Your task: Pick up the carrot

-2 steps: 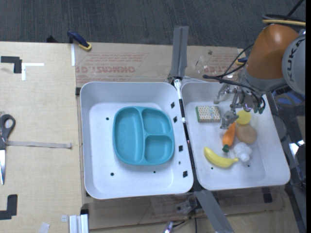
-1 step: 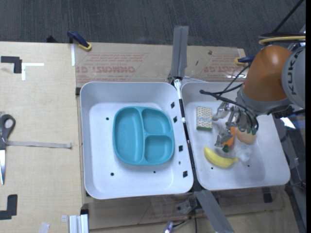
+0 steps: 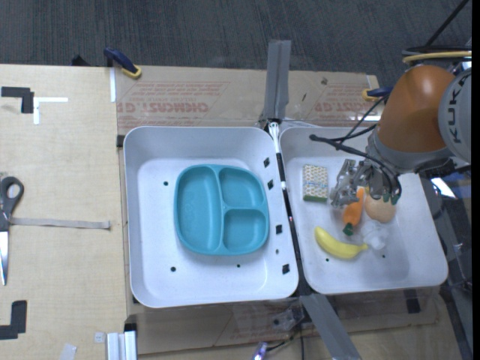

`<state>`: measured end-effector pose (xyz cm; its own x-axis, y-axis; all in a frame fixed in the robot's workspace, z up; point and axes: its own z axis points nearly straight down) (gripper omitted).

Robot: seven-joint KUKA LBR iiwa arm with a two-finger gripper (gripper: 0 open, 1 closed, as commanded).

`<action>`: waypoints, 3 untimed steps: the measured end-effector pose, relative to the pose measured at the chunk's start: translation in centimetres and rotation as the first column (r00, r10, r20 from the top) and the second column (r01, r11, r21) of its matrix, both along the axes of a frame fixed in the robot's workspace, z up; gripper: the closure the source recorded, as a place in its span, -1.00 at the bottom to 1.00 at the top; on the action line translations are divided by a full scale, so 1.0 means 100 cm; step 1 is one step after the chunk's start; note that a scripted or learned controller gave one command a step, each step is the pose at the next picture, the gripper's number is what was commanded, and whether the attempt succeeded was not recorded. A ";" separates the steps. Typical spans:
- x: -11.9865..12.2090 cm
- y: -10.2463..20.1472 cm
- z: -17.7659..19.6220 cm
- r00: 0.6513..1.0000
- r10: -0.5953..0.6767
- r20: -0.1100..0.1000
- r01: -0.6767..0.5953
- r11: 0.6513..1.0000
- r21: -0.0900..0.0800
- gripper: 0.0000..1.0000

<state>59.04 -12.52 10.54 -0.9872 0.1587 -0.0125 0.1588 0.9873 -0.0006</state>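
Note:
The carrot (image 3: 352, 214) is a small orange piece with a green end, lying in the right bin (image 3: 420, 268) just above the banana (image 3: 339, 244). My gripper (image 3: 348, 187) hangs low over the bin, directly over the carrot's upper end and touching or nearly touching it. The metal gripper body hides the top of the carrot. From this slant I cannot make out whether the carrot sits inside the gripper.
A pale peach-coloured round item (image 3: 380, 209) lies right of the carrot, with a whitish clear thing (image 3: 375, 238) below it. A dotted yellow-green sponge (image 3: 316, 181) sits left of the gripper. The left bin (image 3: 146, 261) holds a blue divided plate (image 3: 223, 208). Scissors (image 3: 7, 201) lie at the far left.

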 end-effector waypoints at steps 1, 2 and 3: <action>-0.011 0.013 0.091 0.989 -0.150 -0.006 0.150 0.989 0.002 1.00; -0.105 0.017 -0.005 0.988 -0.154 0.012 0.154 0.988 0.003 1.00; -0.070 0.043 0.124 0.943 -0.333 -0.009 0.333 0.943 0.003 1.00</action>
